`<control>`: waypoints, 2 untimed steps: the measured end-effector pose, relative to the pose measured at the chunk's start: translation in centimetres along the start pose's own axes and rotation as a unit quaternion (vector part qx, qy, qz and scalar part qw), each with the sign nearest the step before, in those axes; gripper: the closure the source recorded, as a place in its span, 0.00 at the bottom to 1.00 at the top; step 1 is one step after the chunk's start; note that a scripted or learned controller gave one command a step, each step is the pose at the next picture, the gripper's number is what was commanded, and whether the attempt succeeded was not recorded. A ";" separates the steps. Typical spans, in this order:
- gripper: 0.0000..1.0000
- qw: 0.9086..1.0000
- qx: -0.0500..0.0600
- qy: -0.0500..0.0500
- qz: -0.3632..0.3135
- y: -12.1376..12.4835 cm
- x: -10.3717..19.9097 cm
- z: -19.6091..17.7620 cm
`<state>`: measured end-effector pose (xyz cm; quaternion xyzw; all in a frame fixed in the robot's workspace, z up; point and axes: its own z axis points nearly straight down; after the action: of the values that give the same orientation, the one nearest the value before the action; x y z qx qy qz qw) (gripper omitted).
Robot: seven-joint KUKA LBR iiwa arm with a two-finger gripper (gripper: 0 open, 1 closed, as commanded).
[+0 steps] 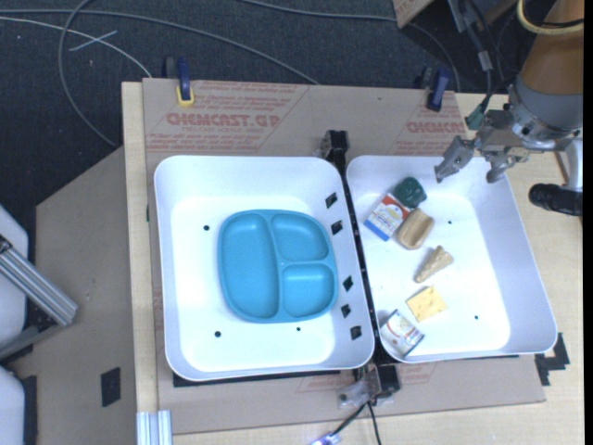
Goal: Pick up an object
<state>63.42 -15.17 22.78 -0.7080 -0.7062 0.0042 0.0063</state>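
Observation:
My gripper [474, 164] hangs over the far edge of the right bin [505, 248], its two fingers spread open with nothing between them. Below and left of it lie several small objects: a dark green round piece [409, 191], a small white and red box [386, 219], a tan bread-like piece [415, 229], a pale wedge [433, 264], a yellow cheese-like block [425, 302] and a small can [401, 331] near the bin's front edge.
The left bin [185, 276] holds a blue divided plate [277, 265]. A black clamp strip [345, 248] runs between the two bins. Blue clamps [184, 83] hold the cardboard base at the back. Cables lie on the dark floor beyond.

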 end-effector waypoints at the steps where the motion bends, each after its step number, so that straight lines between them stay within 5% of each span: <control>1: 0.00 1.000 -0.007 -0.001 -0.001 0.3 0.0 -0.8; 2: 0.00 1.000 -0.004 -0.001 -0.002 1.1 0.0 5.1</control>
<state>64.44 -15.13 17.70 -0.7066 -0.7076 0.0016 0.0029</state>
